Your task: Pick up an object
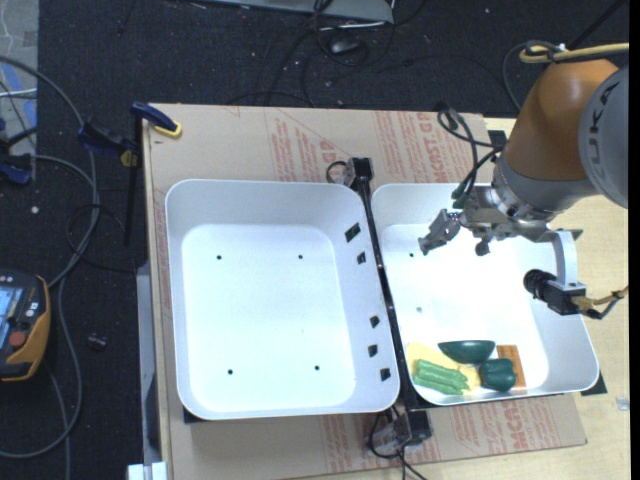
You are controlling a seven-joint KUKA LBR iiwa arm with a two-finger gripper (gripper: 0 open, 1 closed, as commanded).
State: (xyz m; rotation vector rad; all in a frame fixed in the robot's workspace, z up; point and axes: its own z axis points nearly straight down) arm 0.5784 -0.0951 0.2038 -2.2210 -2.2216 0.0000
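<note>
Jaws (460, 230) hang over the upper part of the right bin (560, 298); two dark fingers appear spread with nothing between them, so they read as open and not gripping. Behind them the grey arm (565, 118) with its orange band enters from the right. The candidate objects lie clustered at the bin's lower edge, well apart from the jaws: a dark green bowl (467, 349), a ridged green piece (440, 376), a teal block (497, 374), a yellow piece (428, 354) and an orange piece (510, 353), all touching or just beside one another. The left bin (190, 268) adjoins across a black divider (372, 268).

Likely risks, judged from this layout: the objects crowd against the bin wall, so a descending finger could strike the rim or land on a neighbour; tight packing may let the jaws close on two items or push one aside; the bowl's curved shell may slip out.

The surface (300, 138) is printed cardboard with a clamp (155, 118) at its corner; cables (60, 198) trail over dark floor (250, 58)
</note>
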